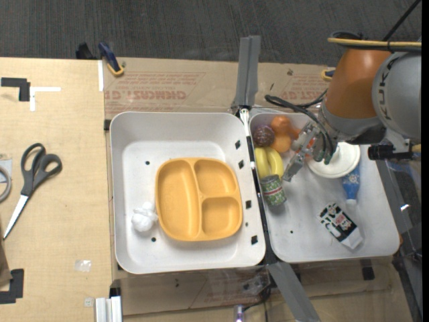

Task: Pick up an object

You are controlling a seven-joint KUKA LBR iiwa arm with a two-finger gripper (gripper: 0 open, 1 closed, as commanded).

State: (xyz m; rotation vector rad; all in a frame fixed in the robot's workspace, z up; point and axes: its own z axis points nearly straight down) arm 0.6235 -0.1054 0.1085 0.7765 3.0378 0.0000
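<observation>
Pale wooden benchtop [53, 247] carried two white bins. Over the right-hand white bin [315, 240] hung the metal two-finger claw [298, 159], whether spread or pressed together I cannot tell, just beside the yellow plastic banana [268, 161]. Below that banana lay a small green can [273, 190]; above it sat dark and orange round fruits [273, 131]; left, a yellow divided tray [199, 198].

You can make out red mirrored print on the cardboard sheet [174, 86] behind the bins; its words stay unreadable to you.
</observation>
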